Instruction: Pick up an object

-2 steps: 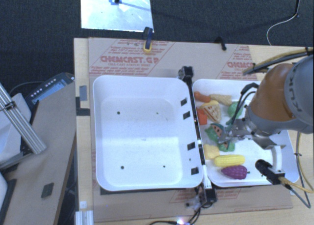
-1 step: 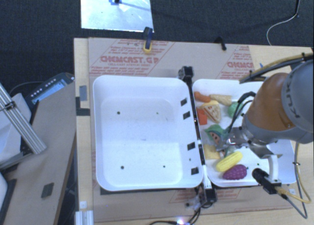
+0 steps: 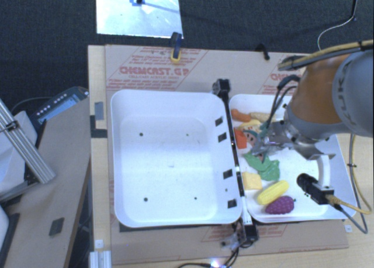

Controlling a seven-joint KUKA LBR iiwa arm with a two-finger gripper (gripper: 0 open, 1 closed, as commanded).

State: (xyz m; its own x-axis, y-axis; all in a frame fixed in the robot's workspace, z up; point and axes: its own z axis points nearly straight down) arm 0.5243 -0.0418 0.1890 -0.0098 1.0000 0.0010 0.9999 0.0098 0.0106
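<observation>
My hand (image 3: 264, 144) is down inside the right bin (image 3: 345, 205), hovering low over the pile of toy food, and honestly I can't tell from this angle whether it's clenched or released or has anything in it; the metal bits blur into the clutter.

Biggest thing around is the counter (image 3: 152, 62) with that printed cardboard sheet on it. Then the left bin (image 3: 169, 155), just bare white plastic with a few dots on the floor. My right bin touches it along the black-clipped divider.

My arm (image 3: 327, 94) comes in from the right, orange band and all, covering a good chunk of the bin.

Now the pickable stuff, all crowded toward the divider side. The green leafy piece (image 3: 266, 167) sits directly under my hand, maybe touching it. The yellow corn (image 3: 273, 191) lies just below that, toward the near edge, with the purple grapes (image 3: 280, 205) right beside it. A pale yellow chunk (image 3: 251, 181) is next to the corn. Orange pieces (image 3: 241, 116) sit up beyond my hand, near the far wall.
</observation>
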